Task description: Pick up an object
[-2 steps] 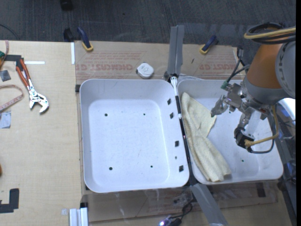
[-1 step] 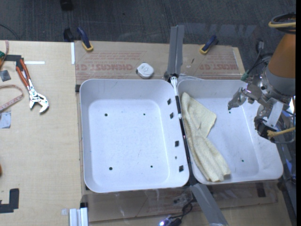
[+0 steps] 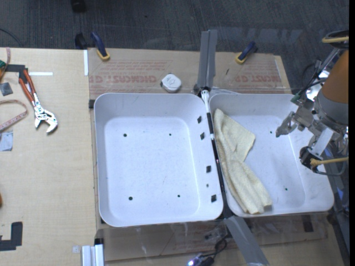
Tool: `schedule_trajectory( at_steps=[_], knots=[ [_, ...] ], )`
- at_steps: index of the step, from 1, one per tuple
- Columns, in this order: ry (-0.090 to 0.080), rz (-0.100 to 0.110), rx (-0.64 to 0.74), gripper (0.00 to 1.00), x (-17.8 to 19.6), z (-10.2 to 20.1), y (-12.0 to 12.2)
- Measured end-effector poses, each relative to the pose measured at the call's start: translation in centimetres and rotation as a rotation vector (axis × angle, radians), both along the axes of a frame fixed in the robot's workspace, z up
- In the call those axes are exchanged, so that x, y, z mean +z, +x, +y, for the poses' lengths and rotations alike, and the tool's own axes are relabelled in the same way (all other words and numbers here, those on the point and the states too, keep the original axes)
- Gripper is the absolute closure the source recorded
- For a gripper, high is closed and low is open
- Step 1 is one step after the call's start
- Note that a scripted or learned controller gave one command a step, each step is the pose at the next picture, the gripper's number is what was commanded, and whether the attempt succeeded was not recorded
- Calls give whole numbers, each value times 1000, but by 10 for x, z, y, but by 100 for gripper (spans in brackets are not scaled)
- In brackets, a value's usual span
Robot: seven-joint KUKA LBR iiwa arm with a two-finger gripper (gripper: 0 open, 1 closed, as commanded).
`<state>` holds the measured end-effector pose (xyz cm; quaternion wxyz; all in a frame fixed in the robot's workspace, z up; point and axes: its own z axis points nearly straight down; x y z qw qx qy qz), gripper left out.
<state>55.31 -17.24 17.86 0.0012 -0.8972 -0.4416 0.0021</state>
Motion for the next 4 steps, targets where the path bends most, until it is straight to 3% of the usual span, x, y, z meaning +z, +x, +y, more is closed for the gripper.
schedule_trajectory(
  at_steps=[1,2,3,4],
  knots=[
    [-1,-2,-72,0,48,-34,-39],
    [1,0,-81,0,-78,4,-51],
    [-1,-2,-84,0,-5,-23,7],
    [-2,-2,-239,0,41,-26,-28]
  ],
)
